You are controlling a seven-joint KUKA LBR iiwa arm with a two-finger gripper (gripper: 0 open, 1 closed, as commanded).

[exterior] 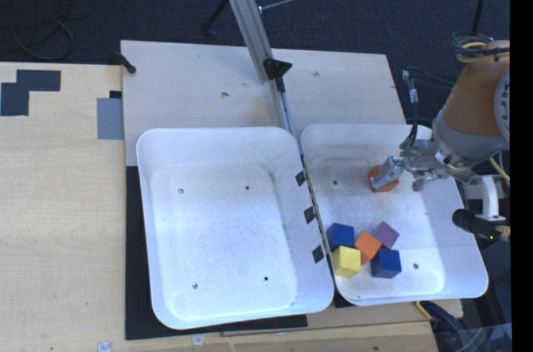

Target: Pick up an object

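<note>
Closing around a red block (383,178) in the right bin (466,280), gripper (393,173) with fingers flanking it, lifting not yet done, remaining blocks (365,249) clustering nearer in the same bin.

Two shallow white plastic bins, left (166,176) and right (433,275), faintly speckled. Small cubes: two blue (340,235) (386,263), one orange (367,244), one purple (385,235), one yellow (346,260). Red-orange block (383,178). Pale wooden bench (58,200).
</note>
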